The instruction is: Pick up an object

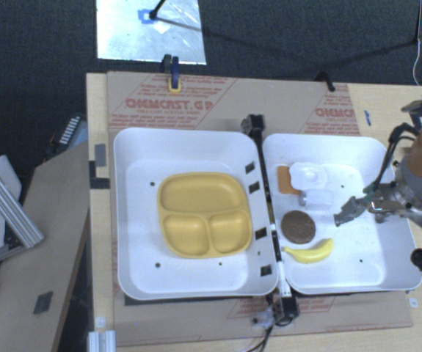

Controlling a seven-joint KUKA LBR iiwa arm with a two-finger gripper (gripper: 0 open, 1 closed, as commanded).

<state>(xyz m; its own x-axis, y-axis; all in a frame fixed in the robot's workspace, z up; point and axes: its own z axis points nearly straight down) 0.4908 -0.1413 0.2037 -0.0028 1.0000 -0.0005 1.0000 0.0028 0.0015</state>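
I see the left bin (pixel 133 218) holding a yellow divided tray (pixel 202 213) at its middle, with bare white floor all round it out to the rim. The right bin (pixel 365 270) is more crowded on its left half: an orange card (pixel 285 180) and a white clear-lidded piece (pixel 307 180) at the far side, a brown disc (pixel 298 226) nearer, and a banana (pixel 310 251) nearest, just beside the disc. The near right floor of that bin lies bare. My gripper (pixel 346 211) hangs over the bin's middle, right of the disc and apart from it; I cannot tell how wide its tips stand.
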